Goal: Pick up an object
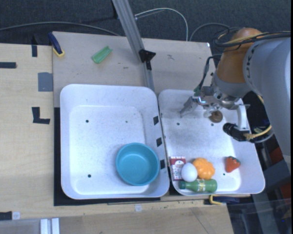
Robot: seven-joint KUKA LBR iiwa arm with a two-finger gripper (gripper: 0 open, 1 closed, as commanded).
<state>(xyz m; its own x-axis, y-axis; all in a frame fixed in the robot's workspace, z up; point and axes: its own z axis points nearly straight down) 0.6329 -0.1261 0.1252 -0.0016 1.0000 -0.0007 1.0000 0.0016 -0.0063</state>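
I've got the gripper hovering over the right bin's far end, can't tell its jaws, toys bunched at the near edge.

Robot test lab, not a home. Signs: grey industrial arm w/ orange band, bare plywood worktop marked w/ black tape bits, two white bins side by side, loose cables trailing over dark carpet, metal pole clamped at back edge.
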